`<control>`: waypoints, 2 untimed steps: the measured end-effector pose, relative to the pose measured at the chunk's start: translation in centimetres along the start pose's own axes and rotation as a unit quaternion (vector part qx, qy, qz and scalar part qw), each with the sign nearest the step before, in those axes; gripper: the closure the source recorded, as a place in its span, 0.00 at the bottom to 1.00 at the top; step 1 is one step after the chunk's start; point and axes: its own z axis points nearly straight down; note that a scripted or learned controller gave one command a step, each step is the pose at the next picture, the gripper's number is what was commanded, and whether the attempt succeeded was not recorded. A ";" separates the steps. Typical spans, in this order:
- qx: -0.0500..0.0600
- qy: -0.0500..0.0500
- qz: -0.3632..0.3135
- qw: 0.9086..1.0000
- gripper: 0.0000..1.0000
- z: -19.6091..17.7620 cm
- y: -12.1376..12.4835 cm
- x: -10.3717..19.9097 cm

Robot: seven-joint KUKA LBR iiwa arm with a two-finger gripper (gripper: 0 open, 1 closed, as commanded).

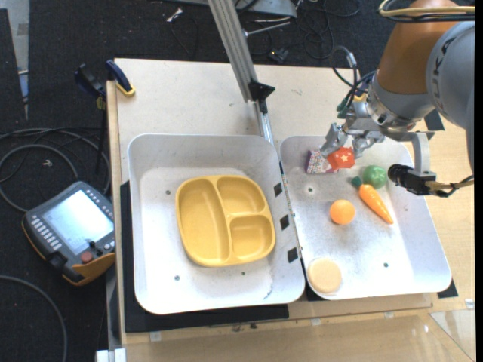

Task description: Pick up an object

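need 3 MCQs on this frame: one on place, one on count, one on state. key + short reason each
1. Where is the yellow divided tray?
A. In the left bin
B. In the right bin
C. On the bare bench

2. How many compartments does the tray have?
A. Two
B. Three
C. Five

3. How does the carrot lie?
A. Flat on the right bin floor
B. Propped upright against the wall
C. Inside the tray

Key:
1 A, the tray sits in the middle of the left bin.
2 B, its ridges mark off one long section and two smaller ones.
3 A, it lies flat beside the green object, below the gripper, which hangs over the red object.
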 end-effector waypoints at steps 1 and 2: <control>0.002 0.000 0.000 1.000 1.00 -3.4 0.1 0.0; 0.006 0.002 -0.002 1.000 1.00 -2.8 -1.2 5.6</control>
